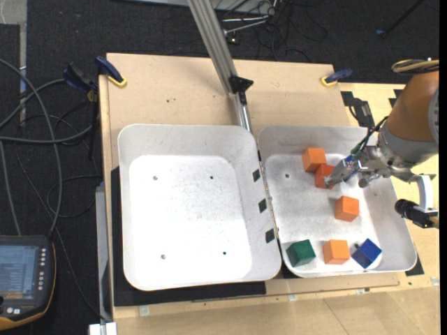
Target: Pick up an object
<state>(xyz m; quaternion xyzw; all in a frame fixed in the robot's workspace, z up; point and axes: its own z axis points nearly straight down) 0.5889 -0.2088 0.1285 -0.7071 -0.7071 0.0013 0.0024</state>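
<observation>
Left bin (140,208): bare. Right bin (398,246): green block (302,252), orange blocks and blue block (367,252) along the near wall. Gripper (334,178) sits low at the red-orange block (323,177), presumably for grasping; finger state cannot be determined.

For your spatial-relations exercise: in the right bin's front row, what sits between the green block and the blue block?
In the camera view, an orange block sits between the green block and the blue block, along the right bin's near edge, apart from both.

Four orange blocks (346,207), one green block (302,252), one blue block (367,252)
</observation>
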